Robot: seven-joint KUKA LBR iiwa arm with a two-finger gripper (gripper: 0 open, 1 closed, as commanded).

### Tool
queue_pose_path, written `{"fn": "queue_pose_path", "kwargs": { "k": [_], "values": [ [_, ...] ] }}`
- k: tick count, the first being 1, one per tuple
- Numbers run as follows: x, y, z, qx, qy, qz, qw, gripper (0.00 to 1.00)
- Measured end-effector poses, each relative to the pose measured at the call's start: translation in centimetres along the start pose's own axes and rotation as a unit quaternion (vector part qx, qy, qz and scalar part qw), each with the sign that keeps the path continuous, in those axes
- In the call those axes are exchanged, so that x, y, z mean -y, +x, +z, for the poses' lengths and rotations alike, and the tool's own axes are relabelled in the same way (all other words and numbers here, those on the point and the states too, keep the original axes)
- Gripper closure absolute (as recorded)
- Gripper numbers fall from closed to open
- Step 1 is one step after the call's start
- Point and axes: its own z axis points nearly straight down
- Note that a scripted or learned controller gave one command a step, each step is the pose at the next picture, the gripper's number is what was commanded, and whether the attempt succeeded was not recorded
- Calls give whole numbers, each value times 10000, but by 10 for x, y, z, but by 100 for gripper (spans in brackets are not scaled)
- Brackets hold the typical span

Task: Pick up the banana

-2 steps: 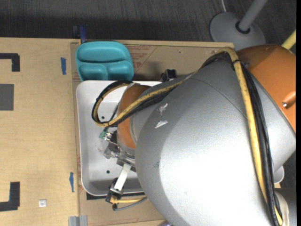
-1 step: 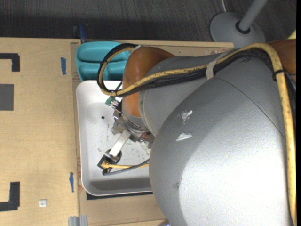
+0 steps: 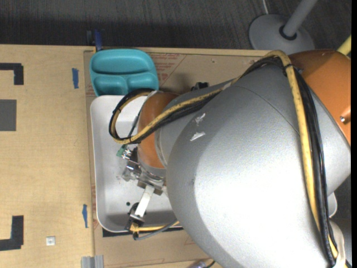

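Note:
My gripper (image 3: 130, 169) reaches down into the left white bin (image 3: 103, 166), hanging below the orange wrist band (image 3: 152, 128), close above the bin floor near its middle. A small green bit (image 3: 119, 152) shows beside the gripper's metal parts. The arm's big grey body (image 3: 245, 166) covers the right bin and the right part of the left bin, hiding whatever lies there.
A teal plastic piece (image 3: 123, 71) sits at the far end of the left bin. The cardboard bench top (image 3: 44, 149) with blue and black tape marks stretches to the left. A grey stand base (image 3: 273, 31) is on the floor beyond the bench.

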Motion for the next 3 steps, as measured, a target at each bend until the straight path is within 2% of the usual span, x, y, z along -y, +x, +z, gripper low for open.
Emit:
{"fn": "queue_pose_path", "kwargs": {
  "k": [1,2,3],
  "values": [
    [12,-16,-93,8,0,-1469,9892,0],
    [13,-12,0,-2,-3,-4136,9105,0],
    [14,-11,-10,-21,-7,-4132,9106,100]
  ]
}}
